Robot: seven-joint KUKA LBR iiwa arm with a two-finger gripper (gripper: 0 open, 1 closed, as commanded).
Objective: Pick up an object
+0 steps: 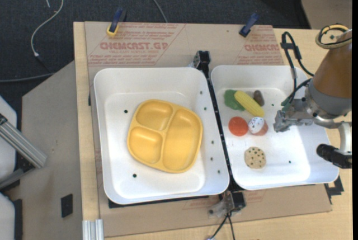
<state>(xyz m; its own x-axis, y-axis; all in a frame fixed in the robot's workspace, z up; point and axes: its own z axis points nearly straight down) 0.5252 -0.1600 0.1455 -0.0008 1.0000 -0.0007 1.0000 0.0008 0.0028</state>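
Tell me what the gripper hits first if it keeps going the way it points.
Probably the small white ball just left of the gripper, with the red ball beyond; height is unclear.

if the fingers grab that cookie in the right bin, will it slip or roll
The cookie lies flat as a thin disc, so it probably won't roll. Its low edge gives little to pinch, so it may slip out. It sits apart from the other toys, so a push should slide it freely on the smooth bin.

Both white bins (106, 138) appear to be made of smooth, slightly glossy plastic. The yellow divided plate (165, 135) is seen as smooth plastic with a soft sheen. The bench board (168, 43) looks like matt printed cardboard, and the dark floor (56, 20) like rough carpet.
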